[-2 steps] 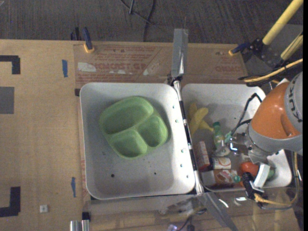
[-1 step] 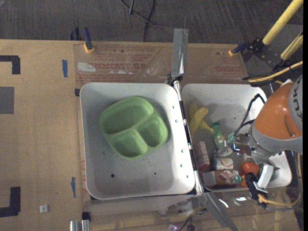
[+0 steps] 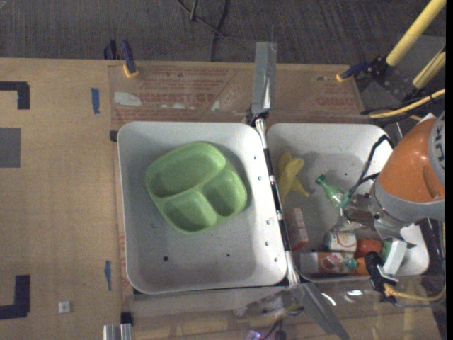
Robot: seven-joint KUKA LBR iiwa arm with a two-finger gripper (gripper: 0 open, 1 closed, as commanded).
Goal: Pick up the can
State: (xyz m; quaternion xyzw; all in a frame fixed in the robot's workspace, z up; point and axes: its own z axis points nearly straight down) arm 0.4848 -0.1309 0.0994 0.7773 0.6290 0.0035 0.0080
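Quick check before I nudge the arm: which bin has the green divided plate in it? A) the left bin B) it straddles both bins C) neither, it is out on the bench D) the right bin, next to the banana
A: the green divided plate lies inside the left bin, while the banana and the other small items sit in the right bin.

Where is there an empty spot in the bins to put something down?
The left bin has bare floor below the green divided plate, toward its near edge. The right bin is bare at its far end, past the banana and green bottle. Its near end is crowded with the can, packages and the arm.
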